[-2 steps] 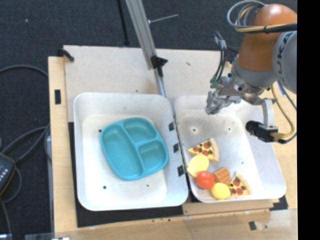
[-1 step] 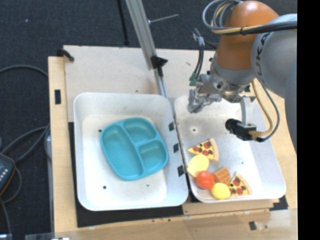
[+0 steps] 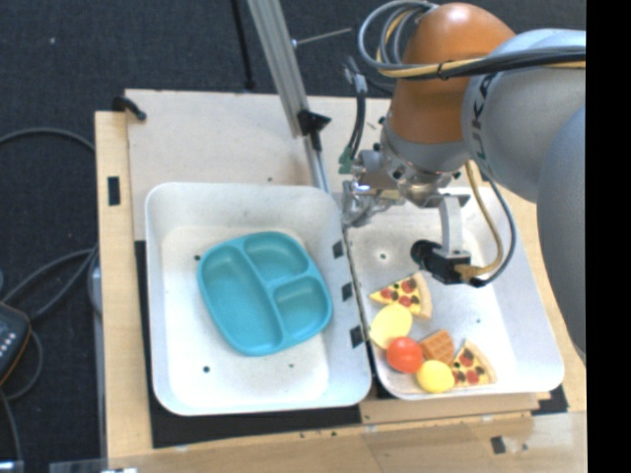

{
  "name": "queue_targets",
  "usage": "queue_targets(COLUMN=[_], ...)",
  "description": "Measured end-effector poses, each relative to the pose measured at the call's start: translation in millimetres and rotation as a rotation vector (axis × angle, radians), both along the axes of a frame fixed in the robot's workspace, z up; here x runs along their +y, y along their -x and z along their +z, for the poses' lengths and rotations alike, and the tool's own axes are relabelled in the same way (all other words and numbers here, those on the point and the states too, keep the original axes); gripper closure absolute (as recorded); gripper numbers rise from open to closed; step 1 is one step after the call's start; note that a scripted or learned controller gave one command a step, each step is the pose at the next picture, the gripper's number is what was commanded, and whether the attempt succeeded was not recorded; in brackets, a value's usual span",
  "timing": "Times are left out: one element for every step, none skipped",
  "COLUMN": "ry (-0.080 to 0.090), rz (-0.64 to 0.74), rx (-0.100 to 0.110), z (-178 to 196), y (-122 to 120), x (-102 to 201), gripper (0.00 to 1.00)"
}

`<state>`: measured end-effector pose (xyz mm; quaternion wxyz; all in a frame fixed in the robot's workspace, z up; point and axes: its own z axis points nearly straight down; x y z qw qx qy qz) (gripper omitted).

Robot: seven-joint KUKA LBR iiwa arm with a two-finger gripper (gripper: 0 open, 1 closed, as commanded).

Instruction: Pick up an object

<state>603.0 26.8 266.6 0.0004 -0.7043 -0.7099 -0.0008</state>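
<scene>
Plastic toy food (image 3: 426,335) lies clustered in the right bin's (image 3: 513,308) near corner, while the claw (image 3: 367,203), its state untellable, hovers at the far-left rim; it should probably travel nearer before descending.

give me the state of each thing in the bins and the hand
blue divided plate: flat in left bin, holds nothing
pizza slice: lying flat, right bin
second pizza slice: flat, near front edge
red tomato: resting among toy food
hand: above right bin's back-left corner
</scene>
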Motion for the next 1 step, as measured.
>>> queue_targets(ry=[0.001], rz=[-0.001], rx=[-0.001], z=[-0.7], y=[3.3], x=[50.0], gripper=[1.0])
